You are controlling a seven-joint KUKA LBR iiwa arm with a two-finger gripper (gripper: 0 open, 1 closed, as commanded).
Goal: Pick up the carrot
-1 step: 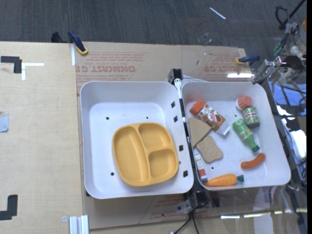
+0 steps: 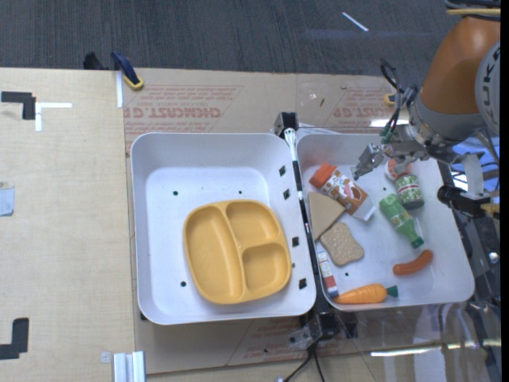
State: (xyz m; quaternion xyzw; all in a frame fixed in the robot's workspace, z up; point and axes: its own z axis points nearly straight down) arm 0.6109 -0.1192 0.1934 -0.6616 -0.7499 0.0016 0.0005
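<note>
While the carrot lies flat along the near wall of the right bin, just near of the bread slice and left of the sausage, the claw hangs well apart at the far side — open or closed, I cannot tell. Best descend squarely across its middle — clear of the wall.

We see an orange carrot with a green stub, a yellow three-part plastic plate in the white left-hand bin, a green plastic bottle and a reddish-orange sausage.
</note>
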